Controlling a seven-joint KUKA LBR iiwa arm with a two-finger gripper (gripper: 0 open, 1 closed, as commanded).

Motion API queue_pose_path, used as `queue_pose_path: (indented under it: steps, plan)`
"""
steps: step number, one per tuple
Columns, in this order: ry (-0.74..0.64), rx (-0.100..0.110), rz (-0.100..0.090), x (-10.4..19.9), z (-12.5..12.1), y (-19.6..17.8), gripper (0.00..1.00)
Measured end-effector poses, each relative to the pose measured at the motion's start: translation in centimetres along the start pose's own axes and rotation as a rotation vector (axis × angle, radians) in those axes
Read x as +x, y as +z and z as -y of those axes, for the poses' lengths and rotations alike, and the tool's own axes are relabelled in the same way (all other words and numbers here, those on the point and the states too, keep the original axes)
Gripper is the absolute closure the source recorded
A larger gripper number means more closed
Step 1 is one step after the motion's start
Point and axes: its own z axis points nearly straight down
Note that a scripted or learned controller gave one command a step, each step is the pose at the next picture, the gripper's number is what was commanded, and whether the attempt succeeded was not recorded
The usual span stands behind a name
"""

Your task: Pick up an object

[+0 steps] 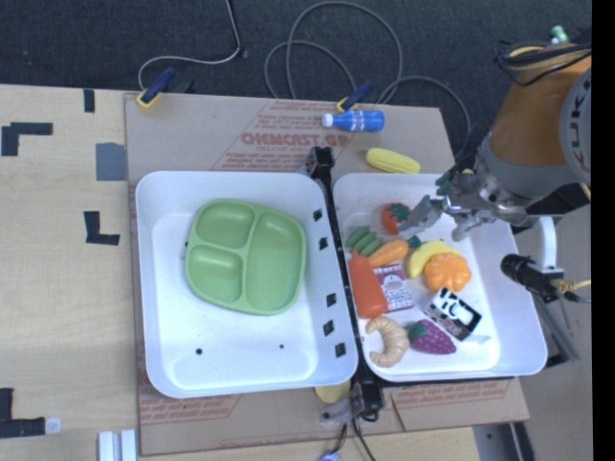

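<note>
The right bin (514,349) holds several toy foods: a red strawberry (393,217), an orange carrot (388,253), a yellow piece (429,254), an orange fruit (448,272), a red box (369,287), a black-and-white item (454,313), purple grapes (432,338) and a tan croissant (387,341). My gripper (444,219) hangs over the upper part of this bin, just above the yellow piece and to the right of the strawberry. Its fingers (419,216) are spread open with nothing between them.
A green sectioned plate (245,255) lies in the left bin (159,353). Behind the bins, on the cardboard, lie a blue bottle (354,120) and a yellow toy (392,160). Cables loop at the back. A black divider (332,257) separates the bins.
</note>
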Motion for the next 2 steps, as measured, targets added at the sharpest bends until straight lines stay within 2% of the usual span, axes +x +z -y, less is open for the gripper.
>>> queue_pose_path:
  steps: [1, 2]
  plan:
    - [-0.001, -0.016, 0.002, -0.8, -4.1, 12.4, 0.00]
    - [-0.005, 0.021, 0.006, 0.6, -8.4, 13.6, 0.00]
